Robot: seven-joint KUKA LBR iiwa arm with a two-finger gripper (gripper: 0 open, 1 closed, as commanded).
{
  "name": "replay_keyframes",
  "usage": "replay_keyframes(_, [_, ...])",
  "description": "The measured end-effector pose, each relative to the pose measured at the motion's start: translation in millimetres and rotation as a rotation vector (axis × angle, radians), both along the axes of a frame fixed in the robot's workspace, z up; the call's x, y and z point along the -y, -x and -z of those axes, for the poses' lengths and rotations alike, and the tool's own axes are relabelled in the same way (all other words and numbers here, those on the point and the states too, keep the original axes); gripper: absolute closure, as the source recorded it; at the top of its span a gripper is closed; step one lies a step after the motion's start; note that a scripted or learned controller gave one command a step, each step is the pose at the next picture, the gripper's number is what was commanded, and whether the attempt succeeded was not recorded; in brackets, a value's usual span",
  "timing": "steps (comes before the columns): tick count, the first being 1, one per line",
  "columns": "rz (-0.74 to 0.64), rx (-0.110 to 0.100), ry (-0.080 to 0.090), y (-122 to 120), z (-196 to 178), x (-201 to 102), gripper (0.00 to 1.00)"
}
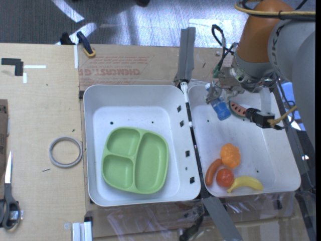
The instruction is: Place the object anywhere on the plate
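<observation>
Camera view: claw [218, 98] above right bin's [281, 149] far corner, closed on small blue object [221, 109], which hangs clear. Green plate [135, 159] lies in left bin [95, 134]. Judgement: carry over divider, lower gently onto plate before release

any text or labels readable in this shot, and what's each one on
Red print on the cardboard sheet behind the left bin: upside down and blurred, too faint to read with confidence.
Green divided plate, the bins, the toy food and the blue object at the gripper: no text to be seen.
</observation>
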State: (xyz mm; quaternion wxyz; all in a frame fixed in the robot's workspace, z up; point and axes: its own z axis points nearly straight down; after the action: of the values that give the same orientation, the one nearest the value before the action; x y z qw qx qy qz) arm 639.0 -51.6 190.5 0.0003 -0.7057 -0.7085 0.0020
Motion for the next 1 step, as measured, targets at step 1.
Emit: replay_keyframes(1, [0.002, 0.0, -0.001, 95.6, -75.5, -34.5, 1.0])
